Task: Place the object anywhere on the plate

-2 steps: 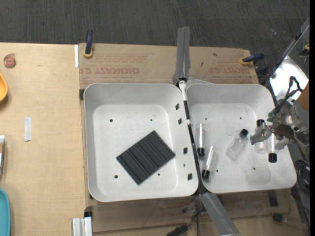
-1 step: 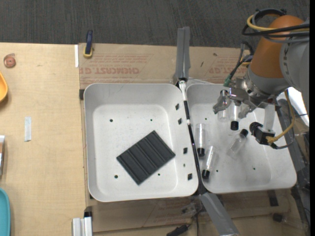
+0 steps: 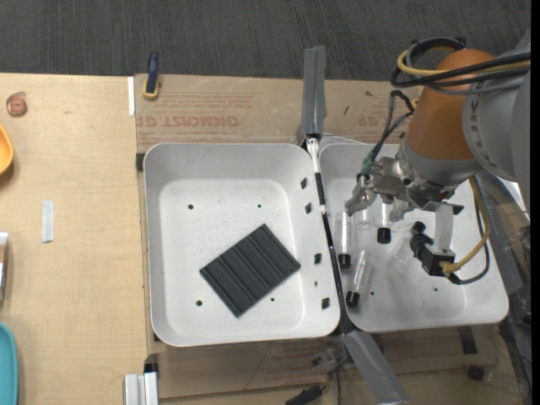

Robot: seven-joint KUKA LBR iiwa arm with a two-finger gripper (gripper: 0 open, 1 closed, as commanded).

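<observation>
Fingers [image 3: 363, 247] pointing down into right bin [image 3: 472, 306]

two white bins [image 3: 160, 226] (side by side), one dark ribbed plate [image 3: 250, 269].

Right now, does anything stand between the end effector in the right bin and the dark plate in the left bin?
Only the bins' two raised walls, which meet midway between the end effector and the plate. The route must pass over them; nothing else visible blocks it.
</observation>
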